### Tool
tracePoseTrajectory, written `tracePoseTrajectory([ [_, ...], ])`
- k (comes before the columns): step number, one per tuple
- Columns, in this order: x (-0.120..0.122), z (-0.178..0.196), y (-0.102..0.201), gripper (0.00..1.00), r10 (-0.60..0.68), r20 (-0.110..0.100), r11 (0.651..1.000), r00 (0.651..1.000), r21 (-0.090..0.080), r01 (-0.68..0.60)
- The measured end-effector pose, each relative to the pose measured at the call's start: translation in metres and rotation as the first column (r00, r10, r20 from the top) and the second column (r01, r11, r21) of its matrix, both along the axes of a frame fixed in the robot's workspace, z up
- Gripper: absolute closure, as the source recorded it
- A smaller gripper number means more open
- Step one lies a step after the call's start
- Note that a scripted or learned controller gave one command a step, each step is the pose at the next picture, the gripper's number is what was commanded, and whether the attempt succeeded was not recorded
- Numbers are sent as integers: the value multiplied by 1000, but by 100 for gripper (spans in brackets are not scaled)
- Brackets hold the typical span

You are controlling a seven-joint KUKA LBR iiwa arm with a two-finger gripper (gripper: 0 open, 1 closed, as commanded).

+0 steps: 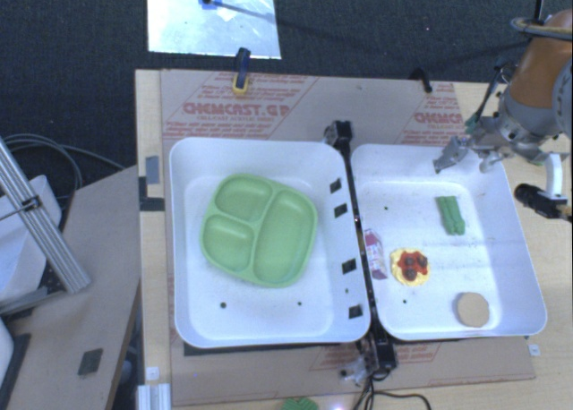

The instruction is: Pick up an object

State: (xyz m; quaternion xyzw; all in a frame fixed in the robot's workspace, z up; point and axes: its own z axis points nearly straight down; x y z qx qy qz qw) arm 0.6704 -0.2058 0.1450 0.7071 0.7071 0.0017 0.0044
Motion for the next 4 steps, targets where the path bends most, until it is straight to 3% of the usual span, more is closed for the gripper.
tracePoseTrajectory([
  [1, -39, -64, -1, 0, 0, -13, 1000, 1000, 5, 0],
  [2, -35, -48, -1, 100, 3, -2, 1000, 1000, 2, -3],
  [3, -20, -60, 65, 100, 10, -6, 1000, 1000, 6, -10],
  [4, -21, 47, 154, 100, 13, 3, 1000, 1000, 5, -13],
])
